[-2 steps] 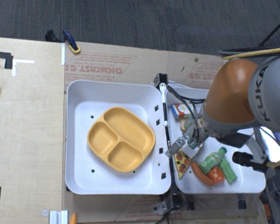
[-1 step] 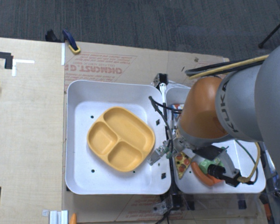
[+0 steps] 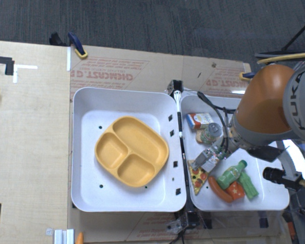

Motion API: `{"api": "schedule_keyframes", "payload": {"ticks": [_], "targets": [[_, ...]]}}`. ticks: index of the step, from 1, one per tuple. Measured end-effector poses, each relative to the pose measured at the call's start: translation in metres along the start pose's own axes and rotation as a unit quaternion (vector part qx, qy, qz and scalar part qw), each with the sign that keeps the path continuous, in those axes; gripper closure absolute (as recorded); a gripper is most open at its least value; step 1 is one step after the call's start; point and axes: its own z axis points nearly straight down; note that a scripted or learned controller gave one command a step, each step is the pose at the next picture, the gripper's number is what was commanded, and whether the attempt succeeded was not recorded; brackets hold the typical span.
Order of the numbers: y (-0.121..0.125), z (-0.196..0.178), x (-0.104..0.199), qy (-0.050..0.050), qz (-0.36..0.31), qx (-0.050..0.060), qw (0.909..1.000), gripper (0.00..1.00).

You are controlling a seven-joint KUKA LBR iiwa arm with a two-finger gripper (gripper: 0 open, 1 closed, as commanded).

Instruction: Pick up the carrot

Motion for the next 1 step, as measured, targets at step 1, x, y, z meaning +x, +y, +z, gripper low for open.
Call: {"api": "schedule_keyframes", "payload": {"ticks": [1], "targets": [[0.035, 0.0006, 0.0365, 0.001, 0.087, 0.001, 0.9962, 0.0]]}}
